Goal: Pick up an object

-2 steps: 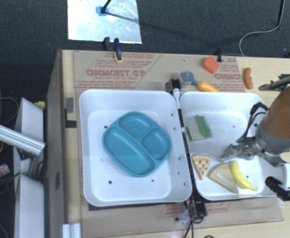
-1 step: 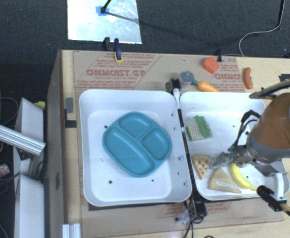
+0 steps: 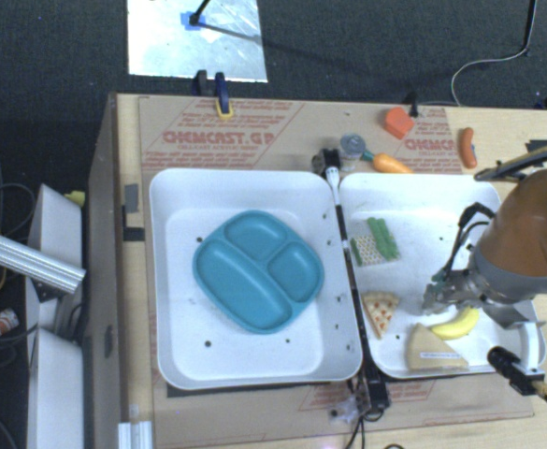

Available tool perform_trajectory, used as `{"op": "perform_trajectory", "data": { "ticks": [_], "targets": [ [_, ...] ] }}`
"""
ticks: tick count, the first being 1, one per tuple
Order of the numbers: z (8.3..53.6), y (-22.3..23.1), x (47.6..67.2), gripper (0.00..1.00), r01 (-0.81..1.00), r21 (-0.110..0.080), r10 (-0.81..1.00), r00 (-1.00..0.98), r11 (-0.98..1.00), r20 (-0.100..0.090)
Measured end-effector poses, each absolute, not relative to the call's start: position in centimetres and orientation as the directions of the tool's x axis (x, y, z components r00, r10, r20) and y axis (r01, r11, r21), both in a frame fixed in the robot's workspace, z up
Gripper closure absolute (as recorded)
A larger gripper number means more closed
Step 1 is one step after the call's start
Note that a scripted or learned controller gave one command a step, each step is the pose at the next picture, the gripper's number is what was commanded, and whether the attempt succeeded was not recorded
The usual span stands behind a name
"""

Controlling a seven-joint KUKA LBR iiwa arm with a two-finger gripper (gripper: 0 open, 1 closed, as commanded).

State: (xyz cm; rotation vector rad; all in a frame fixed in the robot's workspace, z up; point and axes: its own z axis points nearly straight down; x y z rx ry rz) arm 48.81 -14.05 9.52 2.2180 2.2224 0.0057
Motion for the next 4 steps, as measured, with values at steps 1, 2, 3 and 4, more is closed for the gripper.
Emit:
{"op": "perform_trajectory", "data": {
  "ticks": [1,2,3,4],
  "targets": [
    [9.5,-14.0,48.8,0.0,1.0,0.004,1.0,-0.002,0.002,0.001],
    [8.5,-15.6,59.2,0.0,1.0,0.003,1.0,-0.003,0.003,-0.001],
    [13.5,-20.7,64.0,0.0,1.0,0.005,1.0,-0.004,0.004,-0.002],
    [8.4,-12.1,66.9,0.0,1.0,0.002,1.0,-0.006,0.006,0.002]
  ]
}}
